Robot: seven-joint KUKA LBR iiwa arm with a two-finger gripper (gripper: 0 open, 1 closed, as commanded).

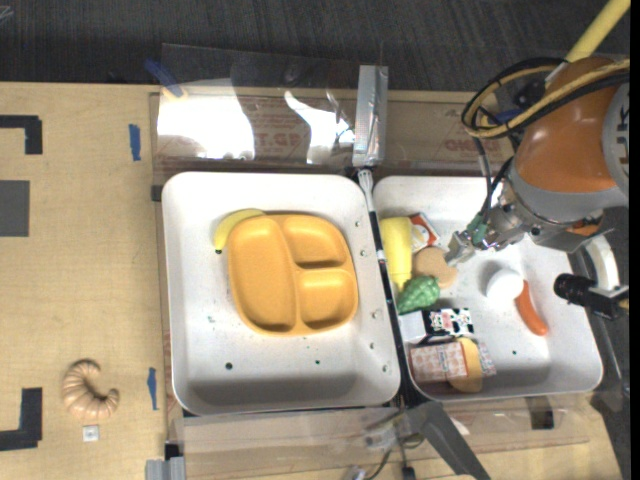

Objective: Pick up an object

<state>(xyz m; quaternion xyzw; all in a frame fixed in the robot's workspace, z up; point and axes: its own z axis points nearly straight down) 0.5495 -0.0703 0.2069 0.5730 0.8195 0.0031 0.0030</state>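
My gripper (463, 247) hangs over the right bin (575, 363), its tip just right of a tan round object (431, 264) near the bin's left side. Around that spot lie a yellow corn-like piece (396, 246), a green leafy toy (418, 294), a black-and-white patterned item (449, 321), and a packaged item with a yellow end (450, 361). A white round piece (499, 280) and an orange carrot-like piece (531, 312) lie to the right. Nothing shows between the gripper's fingers.
The left bin (190, 268) holds an orange divided tray (292, 273) with a yellow banana (232, 225) at its upper left edge. A croissant-shaped toy (89, 389) lies on the bench at the lower left. Cables loop above the arm's orange band (565, 148).
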